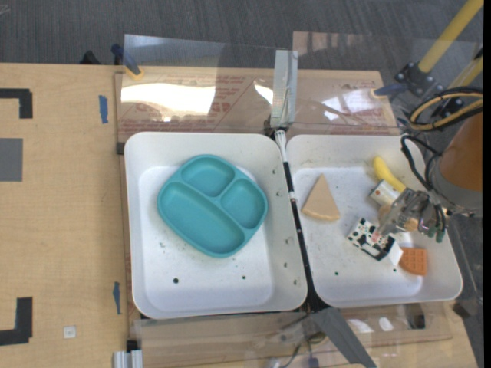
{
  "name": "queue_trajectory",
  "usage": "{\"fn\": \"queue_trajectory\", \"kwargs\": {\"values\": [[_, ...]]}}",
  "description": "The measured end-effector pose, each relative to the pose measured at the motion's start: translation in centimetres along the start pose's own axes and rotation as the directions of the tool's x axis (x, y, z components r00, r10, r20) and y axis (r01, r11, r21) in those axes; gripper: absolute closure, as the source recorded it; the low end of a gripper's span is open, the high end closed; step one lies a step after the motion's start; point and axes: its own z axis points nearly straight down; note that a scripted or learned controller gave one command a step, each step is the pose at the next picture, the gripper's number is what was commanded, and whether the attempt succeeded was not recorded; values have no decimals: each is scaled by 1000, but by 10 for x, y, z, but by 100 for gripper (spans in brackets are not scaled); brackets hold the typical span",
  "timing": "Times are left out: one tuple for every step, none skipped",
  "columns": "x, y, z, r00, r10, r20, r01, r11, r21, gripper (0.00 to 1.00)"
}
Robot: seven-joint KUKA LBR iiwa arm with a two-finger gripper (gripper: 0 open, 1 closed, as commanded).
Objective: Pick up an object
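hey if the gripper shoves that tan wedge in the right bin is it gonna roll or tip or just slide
The tan wedge lies flat on a broad face, so it will probably slide rather than roll or tip. It looks like a solid, stiff piece, likely to keep its shape under a push. With bare floor of the right bin around it, a shove from the gripper may simply spin it.

A robotics lab or test workshop, seen from above. A plywood bench (61, 205) marked with black and blue tape holds two shallow white bins (146, 282) fenced by clear plastic sheets (176, 75). A grey robot arm (460, 159) trailing loose cables (430, 117) reaches in from the right, over grey carpet (230, 6).
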Motion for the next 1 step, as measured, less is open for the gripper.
{"fn": "queue_trajectory", "kwargs": {"values": [[-33, -23, -69, 996, 72, -44, -71, 997, 21, 100]]}}
